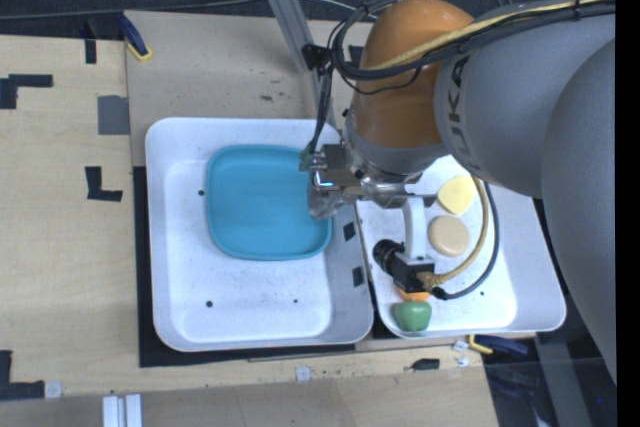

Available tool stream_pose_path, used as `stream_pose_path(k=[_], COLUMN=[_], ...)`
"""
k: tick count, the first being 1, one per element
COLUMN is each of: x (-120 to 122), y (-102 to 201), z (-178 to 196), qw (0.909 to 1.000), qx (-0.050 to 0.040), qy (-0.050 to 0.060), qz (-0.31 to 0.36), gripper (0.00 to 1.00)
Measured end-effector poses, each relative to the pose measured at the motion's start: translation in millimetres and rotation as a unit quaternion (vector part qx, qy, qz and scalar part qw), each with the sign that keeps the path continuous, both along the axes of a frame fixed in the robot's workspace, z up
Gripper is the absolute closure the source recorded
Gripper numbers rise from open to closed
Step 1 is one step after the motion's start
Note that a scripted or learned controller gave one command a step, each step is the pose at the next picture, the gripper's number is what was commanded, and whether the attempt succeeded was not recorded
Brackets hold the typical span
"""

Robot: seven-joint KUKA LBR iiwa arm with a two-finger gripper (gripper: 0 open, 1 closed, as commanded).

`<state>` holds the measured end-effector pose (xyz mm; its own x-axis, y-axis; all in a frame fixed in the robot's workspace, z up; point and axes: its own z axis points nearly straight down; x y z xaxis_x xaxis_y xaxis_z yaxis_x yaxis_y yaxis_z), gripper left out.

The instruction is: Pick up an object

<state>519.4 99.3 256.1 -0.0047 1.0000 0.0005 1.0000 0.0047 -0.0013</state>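
Your gripper [325,190] sits at the right edge of the blue plate [262,203], close to the wall between the 2 bins, but the wrist and orange band [405,80] hang over it, so you cannot tell how the jaws stand or whether anything is between them. Treat the pick as not yet shown done.

The plate lies flat in the left bin [180,245], apparently on the floor of it. In the right bin [520,305] you have 3 small pieces: a pale yellow one [457,194], a tan round one [449,235] just below it, and a green one [411,315] near the front rim, beside a black cable end. All 3 lie loose. By position, the plate edge looks the likeliest target, and gripping and lifting are left.
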Motion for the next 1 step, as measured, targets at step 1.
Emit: stream_pose_path(k=[1], x=[0.3], y=[-2.4], z=[0.3], qw=[1.0], qx=[-0.0004], qy=[0.0], qz=[-0.002], gripper=[0.0])
